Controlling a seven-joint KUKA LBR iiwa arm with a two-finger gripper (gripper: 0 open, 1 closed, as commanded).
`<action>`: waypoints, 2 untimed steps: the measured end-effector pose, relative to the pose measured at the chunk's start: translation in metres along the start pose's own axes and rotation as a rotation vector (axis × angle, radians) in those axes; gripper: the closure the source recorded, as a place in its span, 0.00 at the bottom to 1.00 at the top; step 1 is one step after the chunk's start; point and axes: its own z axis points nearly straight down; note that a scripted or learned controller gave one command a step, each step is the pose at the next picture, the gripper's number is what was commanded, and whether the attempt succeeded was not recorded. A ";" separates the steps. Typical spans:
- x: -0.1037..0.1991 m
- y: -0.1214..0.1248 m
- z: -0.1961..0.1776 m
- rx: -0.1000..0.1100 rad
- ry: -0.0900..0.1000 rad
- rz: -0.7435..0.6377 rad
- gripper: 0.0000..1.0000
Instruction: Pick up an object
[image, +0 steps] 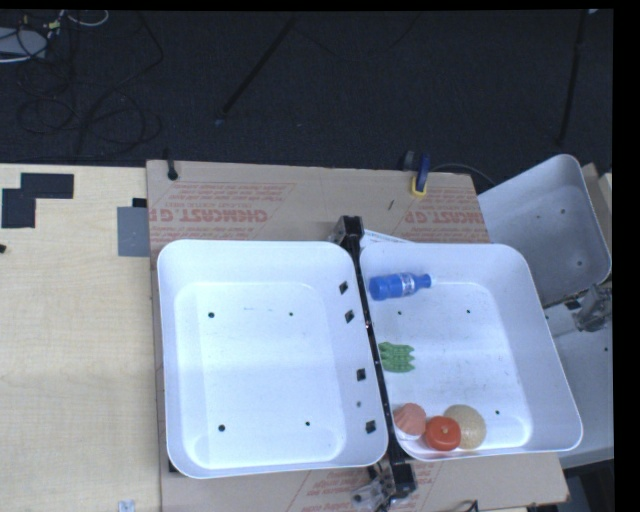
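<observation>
Reaching in from three o'clock, I take the blue bottle (400, 286), lying nine-to-three at the right bin's (540, 335) eleven o'clock corner, as nearest; my gripper's opening I cannot tell.

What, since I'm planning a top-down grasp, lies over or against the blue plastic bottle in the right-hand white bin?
Nothing visible does. The blue plastic bottle lies on its side near the far wall of the right-hand white bin, apart from the small green object and the three round pieces.
</observation>
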 end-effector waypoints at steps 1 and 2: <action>0.016 0.000 0.068 0.014 0.006 -0.003 1.00; 0.002 0.001 0.040 0.006 0.002 -0.001 1.00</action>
